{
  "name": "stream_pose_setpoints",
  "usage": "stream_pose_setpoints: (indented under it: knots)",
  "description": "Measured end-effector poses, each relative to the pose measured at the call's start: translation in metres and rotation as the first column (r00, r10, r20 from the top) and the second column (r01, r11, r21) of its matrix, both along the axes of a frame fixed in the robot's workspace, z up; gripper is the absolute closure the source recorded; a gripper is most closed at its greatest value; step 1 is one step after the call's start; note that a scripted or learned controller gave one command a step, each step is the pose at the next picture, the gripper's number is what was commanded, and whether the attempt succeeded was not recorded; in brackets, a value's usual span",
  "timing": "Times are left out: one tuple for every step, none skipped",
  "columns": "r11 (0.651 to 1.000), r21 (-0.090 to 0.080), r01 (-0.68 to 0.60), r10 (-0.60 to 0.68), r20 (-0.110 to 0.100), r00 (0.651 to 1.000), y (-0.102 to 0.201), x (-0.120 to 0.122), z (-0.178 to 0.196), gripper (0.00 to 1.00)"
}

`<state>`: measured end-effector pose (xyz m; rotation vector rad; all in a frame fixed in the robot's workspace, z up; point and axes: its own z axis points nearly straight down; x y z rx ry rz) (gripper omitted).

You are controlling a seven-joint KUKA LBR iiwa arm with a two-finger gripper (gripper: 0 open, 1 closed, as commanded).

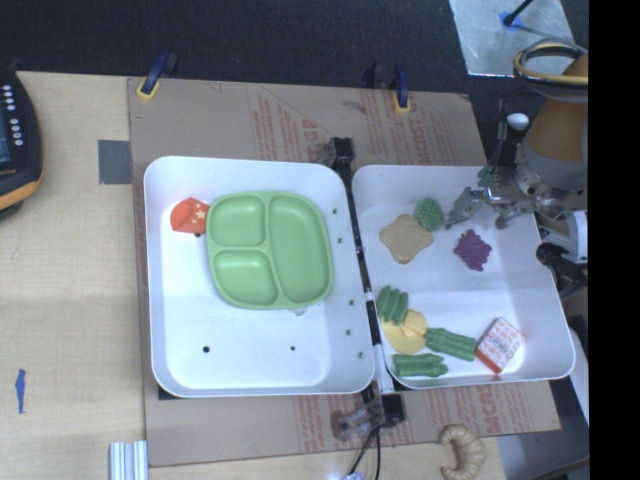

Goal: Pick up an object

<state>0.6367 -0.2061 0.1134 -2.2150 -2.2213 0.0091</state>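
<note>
My gripper hangs over the far part of the right bin, its fingers spread open with nothing between them. Just below it lies a purple grape cluster. To its left sit a small green round piece and a tan toast-shaped piece. Near the front of the same bin lie green pods, a yellow piece, two more green pods and a red-and-white packet.
The left bin holds a green divided plate with a small red toy at its left. A controller lies at the bench's far left. A tan curled thing rests in front of the bins.
</note>
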Motion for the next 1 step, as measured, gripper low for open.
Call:
stream_pose_setpoints:
  knots:
    - [1.000,0.001,-0.001,0.001,-0.002,1.000,-0.0057,-0.0410,-0.0232,0.00]
